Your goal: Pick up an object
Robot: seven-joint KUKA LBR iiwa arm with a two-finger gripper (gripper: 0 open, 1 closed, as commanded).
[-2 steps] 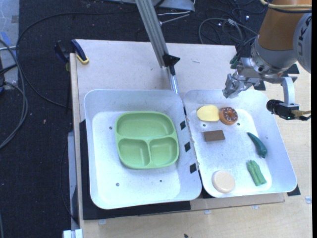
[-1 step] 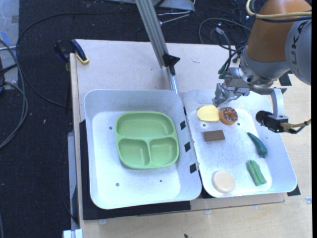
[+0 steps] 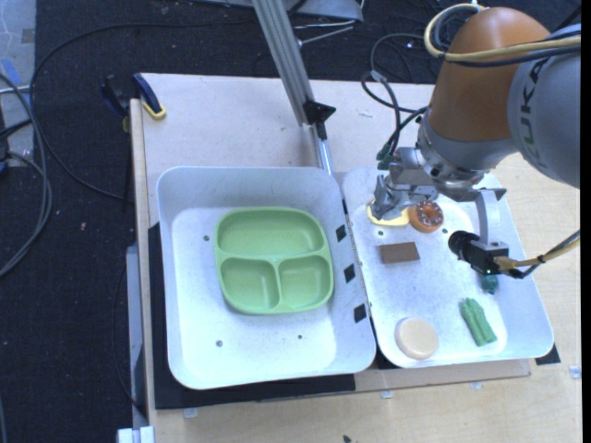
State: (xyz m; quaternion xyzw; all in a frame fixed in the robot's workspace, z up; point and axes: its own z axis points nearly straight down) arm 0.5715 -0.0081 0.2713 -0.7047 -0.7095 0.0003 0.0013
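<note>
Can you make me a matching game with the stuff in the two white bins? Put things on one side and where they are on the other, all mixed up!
Things:
1. green divided plate
2. brown block
3. round cream piece
4. green pod

Places:
A. right bin, near front edge
B. left bin, middle
C. right bin, front right part
D. right bin, middle, below the claw

Pairs: 1-B, 2-D, 3-A, 4-C

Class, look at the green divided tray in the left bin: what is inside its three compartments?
All three compartments of the green tray show bare green plastic with no item in them. The tray sits flat in the left bin, so the bin floor beneath it is covered and cannot be seen.
</note>
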